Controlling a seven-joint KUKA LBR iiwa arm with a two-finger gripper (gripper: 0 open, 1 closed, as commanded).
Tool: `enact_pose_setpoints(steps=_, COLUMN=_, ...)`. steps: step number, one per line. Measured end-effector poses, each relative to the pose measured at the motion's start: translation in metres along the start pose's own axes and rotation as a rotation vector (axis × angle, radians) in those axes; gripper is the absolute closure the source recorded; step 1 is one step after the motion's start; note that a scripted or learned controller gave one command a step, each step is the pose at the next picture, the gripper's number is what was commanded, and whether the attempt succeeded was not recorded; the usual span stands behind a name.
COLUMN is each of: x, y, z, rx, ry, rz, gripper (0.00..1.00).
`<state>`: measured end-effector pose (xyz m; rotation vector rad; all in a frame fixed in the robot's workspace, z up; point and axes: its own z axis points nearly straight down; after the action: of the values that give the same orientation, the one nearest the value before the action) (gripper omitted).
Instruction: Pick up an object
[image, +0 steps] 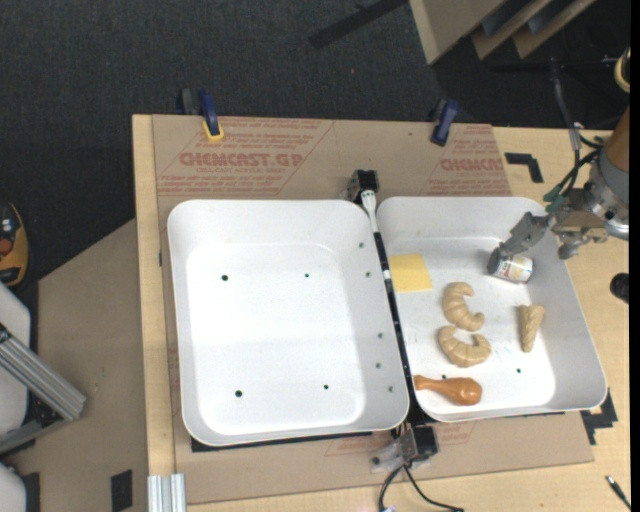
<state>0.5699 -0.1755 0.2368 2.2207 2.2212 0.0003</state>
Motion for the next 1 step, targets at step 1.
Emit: enact_pose_setpoints(steps=1, x=0.0297, y=0.0263, z=0.1598, rx=0.006, ry=0.004, rz=-0.002, gripper=0.00)
